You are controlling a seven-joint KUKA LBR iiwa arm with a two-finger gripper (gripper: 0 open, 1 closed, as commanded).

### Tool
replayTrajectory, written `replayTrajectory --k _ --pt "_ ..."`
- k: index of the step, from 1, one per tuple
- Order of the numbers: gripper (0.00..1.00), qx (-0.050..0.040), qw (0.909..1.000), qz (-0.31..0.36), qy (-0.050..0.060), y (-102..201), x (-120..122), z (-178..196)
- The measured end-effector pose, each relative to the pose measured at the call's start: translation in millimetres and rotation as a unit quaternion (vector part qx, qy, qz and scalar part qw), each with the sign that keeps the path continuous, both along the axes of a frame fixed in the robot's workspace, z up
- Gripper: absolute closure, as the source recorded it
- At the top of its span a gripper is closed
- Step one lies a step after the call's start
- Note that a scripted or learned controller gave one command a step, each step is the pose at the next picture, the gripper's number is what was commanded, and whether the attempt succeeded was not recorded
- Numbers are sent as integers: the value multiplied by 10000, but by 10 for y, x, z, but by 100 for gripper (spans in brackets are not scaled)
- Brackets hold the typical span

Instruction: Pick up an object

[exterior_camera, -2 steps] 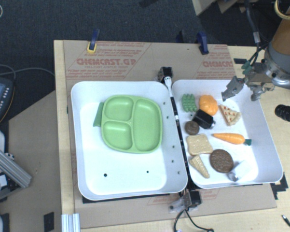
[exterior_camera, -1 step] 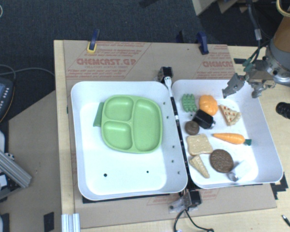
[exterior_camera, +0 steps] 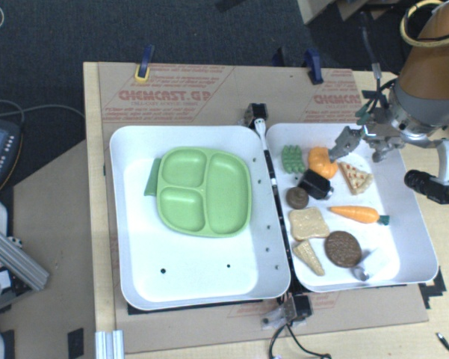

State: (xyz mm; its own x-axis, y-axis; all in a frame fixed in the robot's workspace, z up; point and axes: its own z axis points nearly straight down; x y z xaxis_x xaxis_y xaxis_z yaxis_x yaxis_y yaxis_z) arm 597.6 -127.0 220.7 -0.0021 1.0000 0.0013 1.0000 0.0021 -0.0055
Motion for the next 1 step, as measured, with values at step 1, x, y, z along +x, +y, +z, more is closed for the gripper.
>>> replayTrajectory --k 1 --pt "0 1 10000 0 6 31 91 -559"
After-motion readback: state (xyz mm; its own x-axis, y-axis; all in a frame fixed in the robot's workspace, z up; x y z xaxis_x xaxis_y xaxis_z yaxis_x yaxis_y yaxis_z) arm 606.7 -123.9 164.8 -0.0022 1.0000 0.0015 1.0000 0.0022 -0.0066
